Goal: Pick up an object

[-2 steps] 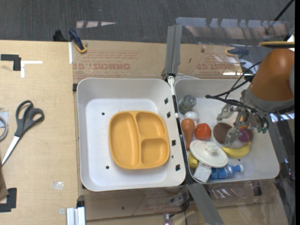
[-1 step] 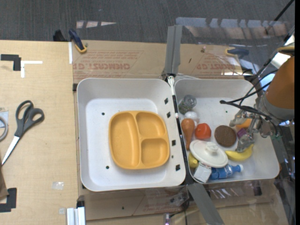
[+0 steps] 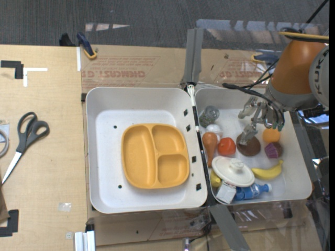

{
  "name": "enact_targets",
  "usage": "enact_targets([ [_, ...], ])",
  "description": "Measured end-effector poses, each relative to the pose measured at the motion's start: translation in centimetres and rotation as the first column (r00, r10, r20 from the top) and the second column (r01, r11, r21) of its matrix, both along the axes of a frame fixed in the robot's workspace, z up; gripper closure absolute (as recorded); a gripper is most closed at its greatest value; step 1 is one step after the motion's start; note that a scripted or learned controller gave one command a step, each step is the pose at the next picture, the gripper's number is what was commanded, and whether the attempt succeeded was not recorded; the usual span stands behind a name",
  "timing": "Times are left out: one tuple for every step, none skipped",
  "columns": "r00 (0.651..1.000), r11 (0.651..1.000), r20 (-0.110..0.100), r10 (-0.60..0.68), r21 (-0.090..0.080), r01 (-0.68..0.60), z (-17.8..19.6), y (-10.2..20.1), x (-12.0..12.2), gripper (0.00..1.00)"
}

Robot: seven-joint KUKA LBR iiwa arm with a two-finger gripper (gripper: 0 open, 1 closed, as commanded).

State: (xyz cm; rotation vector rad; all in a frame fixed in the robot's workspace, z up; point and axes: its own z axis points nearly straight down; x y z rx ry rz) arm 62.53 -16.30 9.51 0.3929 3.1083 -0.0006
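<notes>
My gripper (image 3: 251,128) hangs low in the right bin (image 3: 301,156), near its back right. It sits directly over a dark brown rounded object (image 3: 249,147) and seems to touch its top. An orange fruit (image 3: 271,135) and a purple piece (image 3: 273,150) lie just to its right. A red tomato (image 3: 226,146) and an orange carrot-shaped piece (image 3: 209,143) lie to its left. A banana (image 3: 267,170), a white lid (image 3: 233,171) and a blue bottle (image 3: 247,192) lie nearer the front.
The left bin (image 3: 99,156) holds a yellow divided plate (image 3: 155,155). A grey glass-like object (image 3: 210,113) and a white ball (image 3: 213,129) sit at the right bin's back left. Scissors (image 3: 23,137) lie on the bench at far left.
</notes>
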Motion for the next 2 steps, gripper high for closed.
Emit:
enact_targets([
  [0.985, 0.985, 0.000, -0.170, 0.000, 0.170, 0.0, -5.9, 0.3, 0.00],
  [0.986, 0.986, 0.007, -0.166, -0.002, 0.166, 1.2, -5.8, 0.6, 1.00],
])
